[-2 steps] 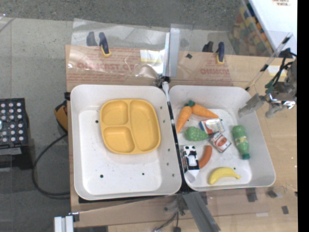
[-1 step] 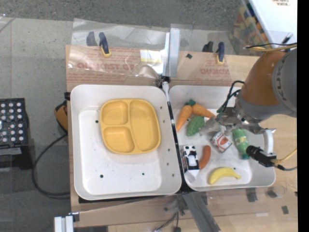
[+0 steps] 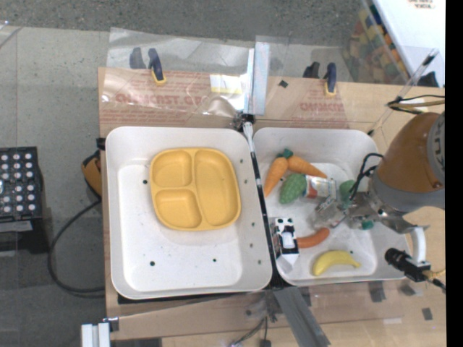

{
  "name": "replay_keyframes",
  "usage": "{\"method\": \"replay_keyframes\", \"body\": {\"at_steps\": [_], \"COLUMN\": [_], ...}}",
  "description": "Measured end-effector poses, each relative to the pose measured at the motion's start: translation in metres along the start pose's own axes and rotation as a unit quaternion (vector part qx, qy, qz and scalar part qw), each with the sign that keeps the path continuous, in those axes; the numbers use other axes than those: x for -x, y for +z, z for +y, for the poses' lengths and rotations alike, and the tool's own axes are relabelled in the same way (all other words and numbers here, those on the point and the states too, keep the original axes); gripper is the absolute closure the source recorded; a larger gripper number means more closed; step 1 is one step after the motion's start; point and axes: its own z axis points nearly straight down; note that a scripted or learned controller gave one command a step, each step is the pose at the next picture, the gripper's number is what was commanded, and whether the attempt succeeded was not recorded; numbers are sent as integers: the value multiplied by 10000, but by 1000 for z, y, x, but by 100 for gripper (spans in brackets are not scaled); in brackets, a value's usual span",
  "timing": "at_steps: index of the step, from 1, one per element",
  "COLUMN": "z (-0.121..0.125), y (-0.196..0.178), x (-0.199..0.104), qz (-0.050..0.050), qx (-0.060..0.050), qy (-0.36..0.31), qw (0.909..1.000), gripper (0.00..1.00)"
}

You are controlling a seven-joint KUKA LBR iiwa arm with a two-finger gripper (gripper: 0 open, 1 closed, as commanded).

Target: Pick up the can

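- Over the right bin (image 3: 362, 139), the grey and orange arm (image 3: 416, 168) reaches in; its pincer (image 3: 329, 212) sits low among the toys, and I cannot tell how it is set.
- Just beside it lies the can (image 3: 319, 187), on its side, touching the green toy (image 3: 293, 188).
- Two carrots (image 3: 289, 168), a red sausage (image 3: 312, 238) and a banana (image 3: 334, 262) lie around.
- Left bin (image 3: 130, 266) holds a yellow tray (image 3: 195, 188).
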Motion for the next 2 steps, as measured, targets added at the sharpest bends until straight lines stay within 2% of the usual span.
{"method": "replay_keyframes", "body": {"at_steps": [1, 2], "z": [0, 0], "y": [-9, -9], "x": [2, 2], "qz": [-7, -6], "qx": [0, -1], "qy": [17, 17], "qw": [10000, 10000], "gripper": [100, 0]}}
